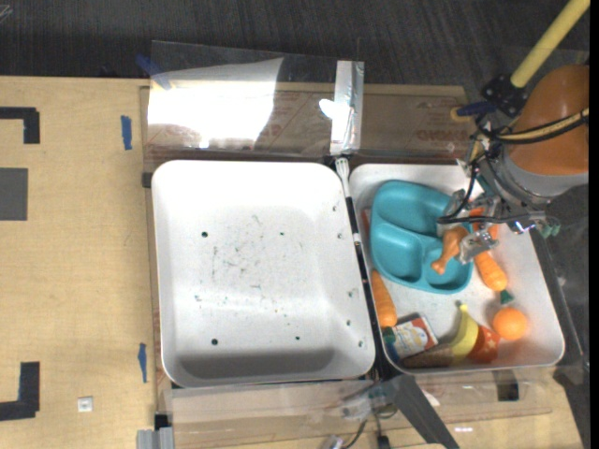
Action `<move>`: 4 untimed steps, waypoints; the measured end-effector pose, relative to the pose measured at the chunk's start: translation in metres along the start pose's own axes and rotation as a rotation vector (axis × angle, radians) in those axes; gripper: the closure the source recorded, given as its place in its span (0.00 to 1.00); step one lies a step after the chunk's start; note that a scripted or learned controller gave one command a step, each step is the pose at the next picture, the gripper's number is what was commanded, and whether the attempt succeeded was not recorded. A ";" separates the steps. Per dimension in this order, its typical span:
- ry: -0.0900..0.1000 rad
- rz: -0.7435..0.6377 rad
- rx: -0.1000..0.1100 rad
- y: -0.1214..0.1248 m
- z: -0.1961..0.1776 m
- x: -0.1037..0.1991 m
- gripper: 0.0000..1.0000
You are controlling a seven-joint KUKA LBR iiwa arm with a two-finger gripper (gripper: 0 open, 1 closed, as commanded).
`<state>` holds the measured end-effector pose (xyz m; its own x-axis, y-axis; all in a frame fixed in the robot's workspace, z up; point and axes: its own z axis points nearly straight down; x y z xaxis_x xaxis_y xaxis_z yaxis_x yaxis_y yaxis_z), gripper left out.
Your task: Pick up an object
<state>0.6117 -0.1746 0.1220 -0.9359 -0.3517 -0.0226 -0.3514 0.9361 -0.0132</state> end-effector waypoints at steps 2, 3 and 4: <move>0.013 0.101 -0.011 0.052 -0.102 -0.083 1.00; 0.015 -0.039 -0.012 0.082 -0.108 -0.090 1.00; 0.010 -0.191 -0.008 0.019 -0.133 -0.071 1.00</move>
<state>0.6685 -0.1313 0.2568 -0.8525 -0.5226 -0.0109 -0.5226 0.8526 -0.0080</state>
